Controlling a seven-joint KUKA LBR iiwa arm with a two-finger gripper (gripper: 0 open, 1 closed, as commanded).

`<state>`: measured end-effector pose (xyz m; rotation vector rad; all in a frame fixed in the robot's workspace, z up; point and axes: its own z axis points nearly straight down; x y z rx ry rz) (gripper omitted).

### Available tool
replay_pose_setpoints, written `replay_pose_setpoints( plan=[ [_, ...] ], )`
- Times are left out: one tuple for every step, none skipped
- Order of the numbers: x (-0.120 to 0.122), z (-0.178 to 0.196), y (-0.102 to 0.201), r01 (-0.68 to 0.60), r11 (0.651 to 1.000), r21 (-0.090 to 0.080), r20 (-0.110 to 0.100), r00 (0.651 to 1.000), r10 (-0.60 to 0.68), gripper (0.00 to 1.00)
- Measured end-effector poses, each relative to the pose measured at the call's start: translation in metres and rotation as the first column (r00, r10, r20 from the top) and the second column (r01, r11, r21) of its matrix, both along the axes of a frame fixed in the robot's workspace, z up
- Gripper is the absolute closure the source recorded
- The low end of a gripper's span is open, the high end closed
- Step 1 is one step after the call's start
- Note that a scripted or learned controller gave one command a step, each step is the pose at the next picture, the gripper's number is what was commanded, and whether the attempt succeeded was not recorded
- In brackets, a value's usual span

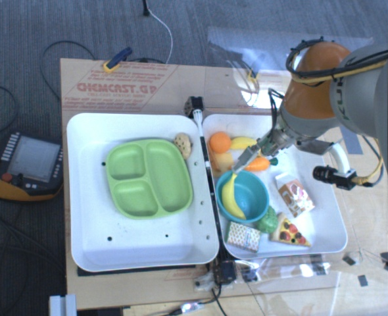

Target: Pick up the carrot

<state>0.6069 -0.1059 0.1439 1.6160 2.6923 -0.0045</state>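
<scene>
The carrot, a short orange piece, lies in the right bin just above the blue bowl. My gripper reaches down and to the left from the grey and orange arm, and its tip sits right over the carrot's upper left end. The gripper body hides part of the carrot. I cannot make out whether the carrot is held.
An orange and a yellow fruit lie left of the gripper. The bowl holds a banana. A snack packet, a pizza slice, a green vegetable and a box lie nearby. The left bin holds a green divided plate and a cookie.
</scene>
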Motion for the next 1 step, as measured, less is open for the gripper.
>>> replay_pose_setpoints(
  plan=[
    [0.0151, -0.053, -0.0535, 0.31, 0.951, 0.004, 0.01, 0.951, -0.31, 0.0]
  ],
)
